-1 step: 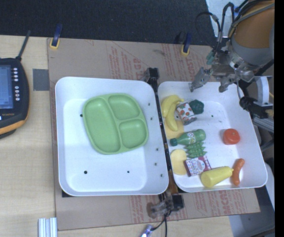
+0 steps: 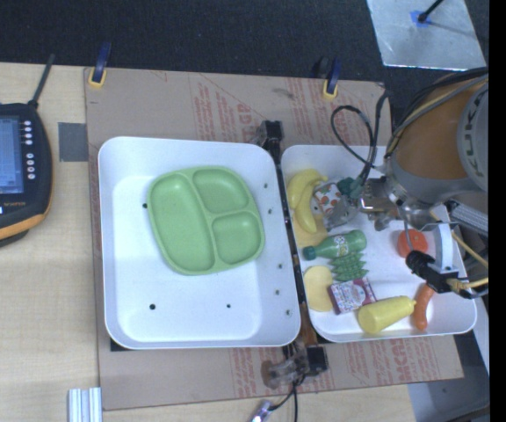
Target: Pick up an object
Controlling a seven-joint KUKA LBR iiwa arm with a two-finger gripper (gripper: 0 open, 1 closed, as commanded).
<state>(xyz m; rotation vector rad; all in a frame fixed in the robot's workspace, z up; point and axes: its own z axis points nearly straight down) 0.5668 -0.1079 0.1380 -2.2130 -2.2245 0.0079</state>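
Observation:
The right bin [image 2: 393, 331] holds several toy foods. A yellow banana [image 2: 304, 199] lies at its left, next to a small printed carton [image 2: 328, 202]. Below them are a green bottle [image 2: 336, 245], a green leafy piece [image 2: 350, 266], a pale yellow round piece [image 2: 317, 287], a red packet [image 2: 351, 295], a yellow lump [image 2: 386, 313], an orange sausage shape [image 2: 422, 306] and a red piece [image 2: 414, 240]. My gripper [image 2: 383, 203] hangs low over the bin's upper right part, just right of the carton. The arm's grey and orange body [image 2: 437, 148] covers it from above.
The left bin [image 2: 126, 315] holds a green divided plate [image 2: 207, 218]. A tablet-like pendant [image 2: 3, 174] lies on the bench at far left. Black cables [image 2: 358, 130] loop over the right bin's top edge. Clamps [image 2: 330, 76] hold the cardboard base.

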